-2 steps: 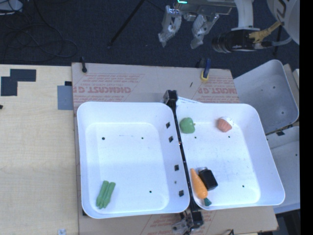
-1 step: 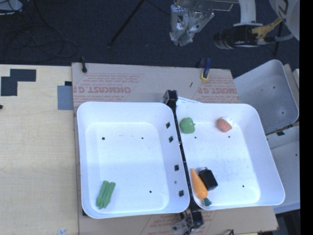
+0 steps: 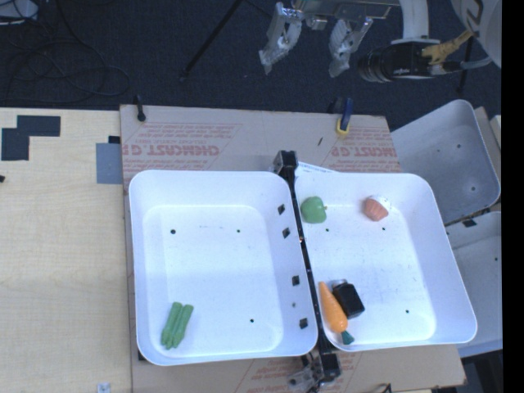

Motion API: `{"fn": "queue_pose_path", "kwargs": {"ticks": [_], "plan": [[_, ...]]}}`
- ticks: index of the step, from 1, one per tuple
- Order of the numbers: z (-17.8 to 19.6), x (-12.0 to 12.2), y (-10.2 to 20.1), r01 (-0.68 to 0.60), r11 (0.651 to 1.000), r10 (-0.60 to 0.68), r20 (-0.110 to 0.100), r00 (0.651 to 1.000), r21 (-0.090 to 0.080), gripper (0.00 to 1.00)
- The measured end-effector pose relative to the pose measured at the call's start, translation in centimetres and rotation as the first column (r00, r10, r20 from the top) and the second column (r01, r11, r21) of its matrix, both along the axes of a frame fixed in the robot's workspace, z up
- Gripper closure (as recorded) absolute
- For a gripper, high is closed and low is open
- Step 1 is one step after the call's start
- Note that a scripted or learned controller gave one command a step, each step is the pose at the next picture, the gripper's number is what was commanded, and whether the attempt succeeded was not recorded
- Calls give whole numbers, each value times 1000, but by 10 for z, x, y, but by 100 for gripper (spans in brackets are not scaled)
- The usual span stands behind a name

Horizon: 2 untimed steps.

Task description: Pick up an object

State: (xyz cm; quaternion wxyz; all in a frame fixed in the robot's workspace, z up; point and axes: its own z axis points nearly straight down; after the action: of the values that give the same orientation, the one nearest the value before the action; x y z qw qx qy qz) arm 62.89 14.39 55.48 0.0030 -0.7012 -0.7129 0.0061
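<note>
Up at the far edge of the scene the claw (image 3: 309, 46) hangs over the dark floor, well apart from the bins, its two metal fingers (image 3: 277, 41) spread wide with nothing between them. Behind it the grey arm runs off to the right, its wrist a chunky silver and black piece.

Below the claw a sheet of brown cardboard (image 3: 205, 142) with red printing lies on the pale wood worktop (image 3: 57, 252), and on that sit the two shallow white plastic bins, smooth, with rounded corners, touching along a black clip strip in the middle.

The right bin (image 3: 442, 301) holds most of the things to pick. A small rounded green object (image 3: 313, 210), glossy like a toy pepper, sits near the divider at the far side. A pinkish-orange lump (image 3: 375, 209) lies near the far right corner. Close to the near rim, an orange toy carrot (image 3: 332, 305) with a green tip lies along the divider, and a small black block (image 3: 348, 298) rests just beside it, touching or nearly so.

The left bin (image 3: 147, 219) has one thing in it: a ridged green pod shape (image 3: 176, 325), like a bean bundle, near the front left corner.
</note>
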Motion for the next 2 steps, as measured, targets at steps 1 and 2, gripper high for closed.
{"fn": "queue_pose_path", "kwargs": {"ticks": [1,2], "plan": [[10,0,2,-6,1000,6,-3,1000,-1,100],[9,0,1,-6,1000,6,-4,1000,-1,0]]}}
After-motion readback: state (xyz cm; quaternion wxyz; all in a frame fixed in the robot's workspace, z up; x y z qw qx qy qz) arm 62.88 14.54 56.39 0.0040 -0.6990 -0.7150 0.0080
